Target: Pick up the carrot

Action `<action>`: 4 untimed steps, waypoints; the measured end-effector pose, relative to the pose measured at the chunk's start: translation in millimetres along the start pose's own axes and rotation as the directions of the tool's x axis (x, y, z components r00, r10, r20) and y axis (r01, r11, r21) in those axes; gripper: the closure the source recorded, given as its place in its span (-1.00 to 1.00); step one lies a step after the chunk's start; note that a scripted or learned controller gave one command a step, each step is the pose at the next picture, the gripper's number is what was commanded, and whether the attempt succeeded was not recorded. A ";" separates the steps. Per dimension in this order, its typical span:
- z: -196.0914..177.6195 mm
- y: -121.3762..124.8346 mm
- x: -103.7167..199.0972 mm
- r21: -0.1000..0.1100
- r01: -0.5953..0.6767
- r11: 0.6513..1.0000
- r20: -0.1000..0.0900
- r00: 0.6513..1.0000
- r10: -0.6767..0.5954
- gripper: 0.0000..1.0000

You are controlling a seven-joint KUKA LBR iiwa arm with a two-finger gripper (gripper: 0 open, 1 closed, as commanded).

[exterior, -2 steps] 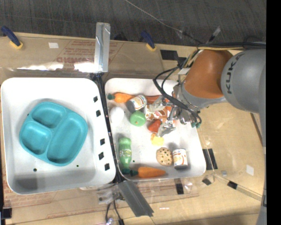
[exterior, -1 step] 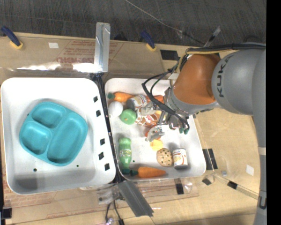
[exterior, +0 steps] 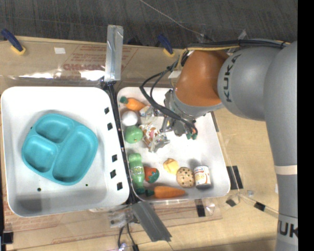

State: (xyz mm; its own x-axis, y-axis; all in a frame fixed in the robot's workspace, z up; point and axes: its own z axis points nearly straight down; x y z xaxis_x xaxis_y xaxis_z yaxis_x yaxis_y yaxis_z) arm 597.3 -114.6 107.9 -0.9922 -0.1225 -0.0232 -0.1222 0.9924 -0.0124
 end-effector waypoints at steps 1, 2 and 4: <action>-3.2 14.8 45.9 -0.013 -0.511 0.860 0.024 0.859 0.511 -1.00; -5.1 20.0 59.7 -0.013 -0.590 0.807 0.035 0.806 0.590 -1.00; 0.5 15.0 18.7 -0.007 -0.820 0.573 -0.002 0.573 0.820 -1.00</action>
